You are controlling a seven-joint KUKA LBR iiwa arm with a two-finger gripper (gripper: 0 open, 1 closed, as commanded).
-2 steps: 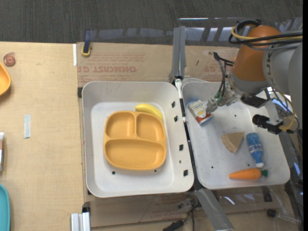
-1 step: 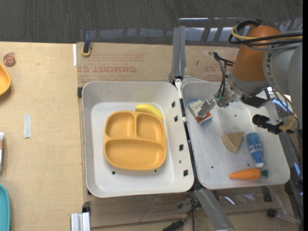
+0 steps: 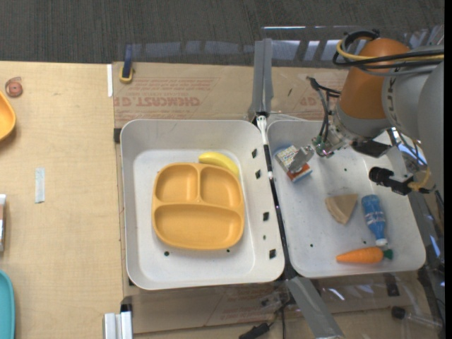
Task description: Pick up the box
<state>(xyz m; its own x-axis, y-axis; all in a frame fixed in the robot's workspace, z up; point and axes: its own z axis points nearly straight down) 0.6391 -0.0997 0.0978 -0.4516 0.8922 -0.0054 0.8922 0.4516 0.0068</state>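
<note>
White plastic, two shallow bins side by side on the bench. The right bin carries the box — a small carton in blue, white and red, lying tilted near the bin's far-left corner, its print too small to read. The gripper sits just beside the box on its right, low over the bin floor, under the arm's orange band; whether it is apart, together or touching the carton, I cannot tell from here. Toward the bin's near edge lies a carrot, with a blue bottle just above it by the right wall and a tan wedge next to the bottle. Over in the left bin, a yellow-orange divided plate fills the middle — a banana peeks out at its far edge. Behind the bins a cardboard sheet shows red lettering, upside down from this angle, reading roughly "CHEMCAST".
</note>
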